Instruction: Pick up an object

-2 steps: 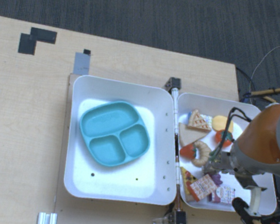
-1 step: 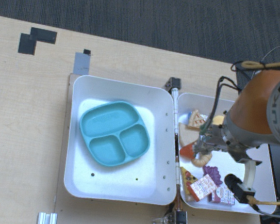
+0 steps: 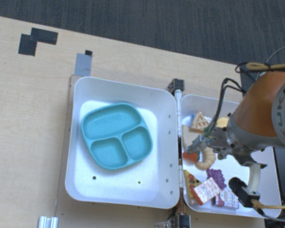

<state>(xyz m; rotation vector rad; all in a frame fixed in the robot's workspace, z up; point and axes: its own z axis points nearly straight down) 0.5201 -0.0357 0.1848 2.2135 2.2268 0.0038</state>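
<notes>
The grey arm with its orange band (image 3: 263,105) comes in from the right and covers most of the upper and right part of the right-hand shallow white bin (image 3: 224,209), so whatever lies under it cannot be made out. The two-finger gripper (image 3: 205,145) sits low over that bin's left half, among dark cables and brackets; its tips blend into the clutter below, and I cannot tell how wide it stands or whether anything is caught in it.

All places below are given from the right-hand bin. Near its upper left corner lies a pale wedge-shaped piece with brown and red marks (image 3: 200,121), partly hidden by a cable. Towards the middle of its left side, just beside the gripper, is a tan curved object like a small croissant (image 3: 208,159), and a small red piece (image 3: 191,156) touches the left of it. In the lower middle sits a purple knobbly cluster (image 3: 217,177). At the lower edge lies a small white packet with red print (image 3: 206,190), tilted, with a yellow and red piece (image 3: 191,178) at its left, too small to identify.

Left of this bin, touching along the shared rim, the second white bin (image 3: 114,194) holds a turquoise plastic plate with three compartments (image 3: 116,135).
</notes>
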